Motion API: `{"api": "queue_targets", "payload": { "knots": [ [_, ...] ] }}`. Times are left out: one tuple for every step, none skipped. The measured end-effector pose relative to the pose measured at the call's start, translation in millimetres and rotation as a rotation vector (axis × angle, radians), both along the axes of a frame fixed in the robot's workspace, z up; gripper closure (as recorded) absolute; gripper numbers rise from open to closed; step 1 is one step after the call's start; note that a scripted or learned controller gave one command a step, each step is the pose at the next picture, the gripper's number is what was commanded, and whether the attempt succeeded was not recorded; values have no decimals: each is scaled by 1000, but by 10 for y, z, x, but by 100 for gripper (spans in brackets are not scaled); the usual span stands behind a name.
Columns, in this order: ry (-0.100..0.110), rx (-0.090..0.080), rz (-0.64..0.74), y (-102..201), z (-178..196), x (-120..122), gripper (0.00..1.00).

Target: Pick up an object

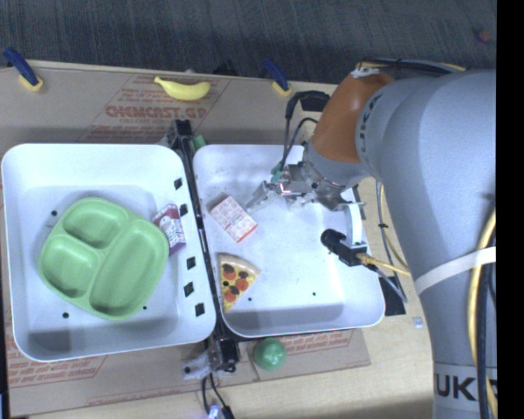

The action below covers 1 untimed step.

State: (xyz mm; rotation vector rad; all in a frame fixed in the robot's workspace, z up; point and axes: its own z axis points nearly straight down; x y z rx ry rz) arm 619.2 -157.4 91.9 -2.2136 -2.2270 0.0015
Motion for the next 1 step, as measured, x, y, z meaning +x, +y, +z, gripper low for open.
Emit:
{"api": "queue_targets", "payload": {
  "knots": [
    [0, 0, 3, 3, 102, 3, 100]
  ]
}}
